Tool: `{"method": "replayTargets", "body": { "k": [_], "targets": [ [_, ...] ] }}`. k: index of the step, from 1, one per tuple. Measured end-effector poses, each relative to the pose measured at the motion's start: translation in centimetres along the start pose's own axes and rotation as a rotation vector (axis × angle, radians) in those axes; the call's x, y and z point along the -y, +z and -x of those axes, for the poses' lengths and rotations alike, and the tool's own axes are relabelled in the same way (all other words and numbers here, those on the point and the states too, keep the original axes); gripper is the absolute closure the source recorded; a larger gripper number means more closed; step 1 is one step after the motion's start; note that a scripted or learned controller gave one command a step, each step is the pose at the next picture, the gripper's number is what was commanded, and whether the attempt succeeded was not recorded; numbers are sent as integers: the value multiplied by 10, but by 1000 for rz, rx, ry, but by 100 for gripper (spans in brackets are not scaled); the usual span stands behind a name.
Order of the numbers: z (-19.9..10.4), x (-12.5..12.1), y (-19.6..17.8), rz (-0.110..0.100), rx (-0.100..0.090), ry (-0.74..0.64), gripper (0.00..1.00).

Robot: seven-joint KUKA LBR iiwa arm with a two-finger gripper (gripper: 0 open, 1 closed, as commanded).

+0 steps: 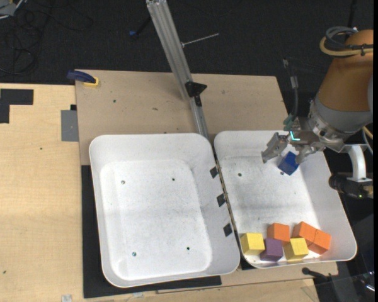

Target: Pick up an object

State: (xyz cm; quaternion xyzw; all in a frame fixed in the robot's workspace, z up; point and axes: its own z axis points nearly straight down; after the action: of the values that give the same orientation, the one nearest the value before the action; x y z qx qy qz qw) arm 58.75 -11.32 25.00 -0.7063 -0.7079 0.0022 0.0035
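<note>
Gripper (287,151) poised over upper part of right bin (246,145), reaching in from right. Blue block (289,163) seen between fingers (272,148), clamped and apparently raised off bin floor, near far right wall. Block compact, roughly cubic; no clear long axis; one corner pointing down, faces tilted. Open bare floor across middle of right bin, below and left of block. Cluster at near edge of same bin: yellow block (252,241), purple block (273,249), second yellow block (296,248), orange block (279,231), two further orange blocks (314,236) touching, well apart from gripper. Left bin (113,145) alongside, rims adjoining.
</note>
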Motion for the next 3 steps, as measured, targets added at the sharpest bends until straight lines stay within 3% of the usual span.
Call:
{"method": "replayTargets", "body": {
  "k": [1, 3],
  "targets": [
    [1, -1, -2, 5, 1, 3, 0],
    [2, 11, 111, -3, 0, 4, 0]
  ]
}}
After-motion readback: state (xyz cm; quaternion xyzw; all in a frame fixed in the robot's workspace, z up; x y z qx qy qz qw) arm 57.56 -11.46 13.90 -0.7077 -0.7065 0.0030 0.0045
